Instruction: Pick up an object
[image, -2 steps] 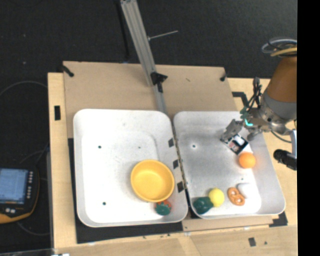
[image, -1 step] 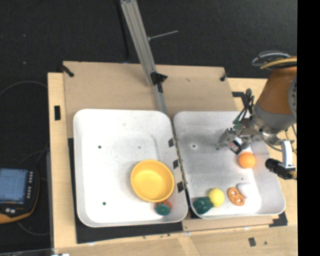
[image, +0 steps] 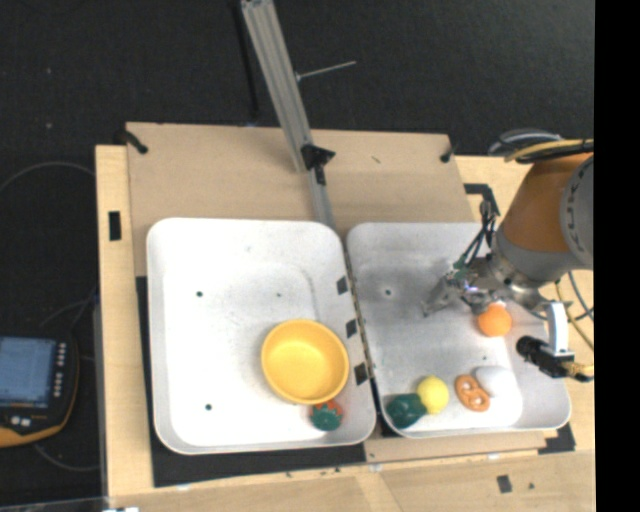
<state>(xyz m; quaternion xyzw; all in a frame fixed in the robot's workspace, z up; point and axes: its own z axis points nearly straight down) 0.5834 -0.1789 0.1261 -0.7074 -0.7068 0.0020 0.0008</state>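
My gripper (image: 452, 291) hangs over the middle of the right bin (image: 400, 270), at the end of the grey arm with its orange band (image: 540, 215). An orange ball (image: 493, 321) lies just to the gripper's lower right, close to the wrist. Along the right bin's front edge sit a dark green object (image: 405, 408), a yellow ball (image: 433, 393), an orange ring-shaped piece (image: 472, 392) and a white object (image: 494, 379). I see nothing held in the gripper.
The left bin (image: 210, 280) holds a yellow bowl (image: 305, 360) and a small green and red object (image: 326, 416) at its front right corner. A slanted metal pole (image: 285, 95) rises behind the bins. A handheld screen (image: 32, 385) lies far left, off the bench.
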